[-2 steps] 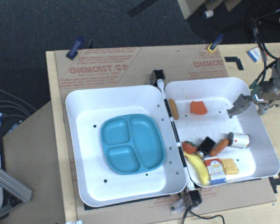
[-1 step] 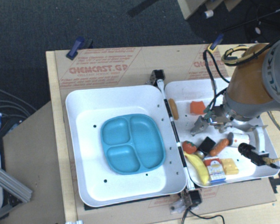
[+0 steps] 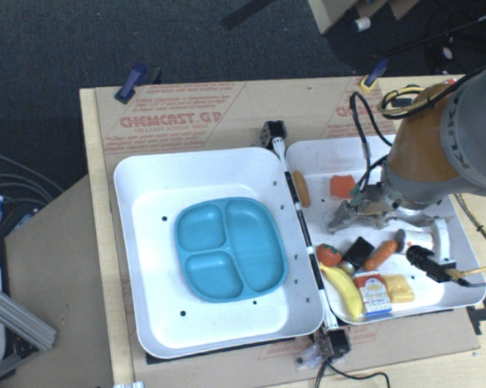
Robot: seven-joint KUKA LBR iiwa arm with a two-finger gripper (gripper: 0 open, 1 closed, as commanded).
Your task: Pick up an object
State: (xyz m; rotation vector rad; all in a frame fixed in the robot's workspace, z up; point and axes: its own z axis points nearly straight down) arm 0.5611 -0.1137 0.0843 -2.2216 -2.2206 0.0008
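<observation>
The arm is hanging over the right bin (image 3: 474, 297), its end effector (image 3: 362, 210), grip state indiscernible, nearing the carrot (image 3: 381, 254) just below; centring over the carrot before closing is advisable.

We saw a blue tray (image 3: 230, 250) in the left bin (image 3: 143, 188), and a banana (image 3: 343, 288) and carrot (image 3: 378, 255) in the right bin (image 3: 323, 152).
</observation>
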